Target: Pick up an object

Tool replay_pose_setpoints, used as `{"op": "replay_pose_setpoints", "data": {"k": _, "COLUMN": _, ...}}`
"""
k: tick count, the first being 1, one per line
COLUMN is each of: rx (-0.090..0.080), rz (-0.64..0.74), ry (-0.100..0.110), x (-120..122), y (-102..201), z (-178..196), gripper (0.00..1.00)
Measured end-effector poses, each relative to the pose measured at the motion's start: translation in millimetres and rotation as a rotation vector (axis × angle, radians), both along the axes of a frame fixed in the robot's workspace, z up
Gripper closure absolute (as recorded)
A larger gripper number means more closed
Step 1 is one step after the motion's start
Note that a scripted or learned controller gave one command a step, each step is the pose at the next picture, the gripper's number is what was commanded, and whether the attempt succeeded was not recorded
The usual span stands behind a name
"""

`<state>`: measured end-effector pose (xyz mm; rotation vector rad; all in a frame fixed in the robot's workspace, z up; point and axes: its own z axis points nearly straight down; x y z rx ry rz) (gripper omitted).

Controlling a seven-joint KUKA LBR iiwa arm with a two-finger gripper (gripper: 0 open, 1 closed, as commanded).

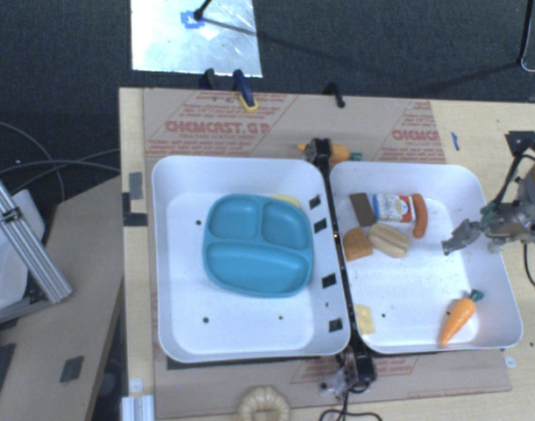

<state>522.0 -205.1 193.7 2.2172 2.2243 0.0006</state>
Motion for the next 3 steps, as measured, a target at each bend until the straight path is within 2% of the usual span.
{"op": "replay_pose_setpoints", "data": {"k": 2, "rx": 0.002, "rz": -0.002, "ry": 0.003, "x": -8, "y": 7, "z": -103, "gripper": 0.00}}
{"op": "replay_pose_setpoints", "data": {"k": 3, "rx": -0.001, "rz": -0.002, "ry": -0.003, "x": -7, "y": 6, "z": -90, "gripper": 1.00}}
